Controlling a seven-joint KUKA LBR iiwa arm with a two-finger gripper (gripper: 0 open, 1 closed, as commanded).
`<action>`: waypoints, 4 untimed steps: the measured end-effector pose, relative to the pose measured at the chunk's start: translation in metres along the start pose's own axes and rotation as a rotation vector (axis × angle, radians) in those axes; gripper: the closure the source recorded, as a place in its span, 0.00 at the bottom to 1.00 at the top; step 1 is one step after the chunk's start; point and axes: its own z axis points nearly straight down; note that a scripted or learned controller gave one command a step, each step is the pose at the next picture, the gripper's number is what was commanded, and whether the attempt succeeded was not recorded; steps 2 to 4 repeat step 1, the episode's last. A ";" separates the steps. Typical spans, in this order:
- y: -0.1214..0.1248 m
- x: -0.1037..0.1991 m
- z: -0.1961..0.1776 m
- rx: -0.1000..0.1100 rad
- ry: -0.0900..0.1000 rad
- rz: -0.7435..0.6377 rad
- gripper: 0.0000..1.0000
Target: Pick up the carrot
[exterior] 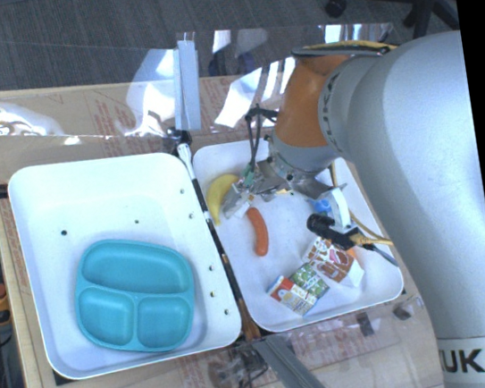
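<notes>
An orange carrot [258, 231] lies lengthwise on the floor of the right bin [261, 317], near its middle left. My gripper [241, 196] hangs just above the carrot's far end, close over a yellow banana [216, 192] at the bin's left wall. Nothing shows between the gripper and the carrot; the two look apart.
A colourful printed carton [314, 279] lies at the right bin's front. The left bin [44, 196] holds a teal sectioned plate [135, 293]. The grey arm [418, 162] covers the right bin's right side. A divider rail [213, 238] runs between the bins.
</notes>
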 end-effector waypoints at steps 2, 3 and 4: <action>-0.114 0.020 0.000 0.003 0.003 -0.364 0.00; -0.114 0.020 0.000 0.003 0.003 -0.364 0.00; -0.114 0.020 0.000 0.003 0.003 -0.364 0.00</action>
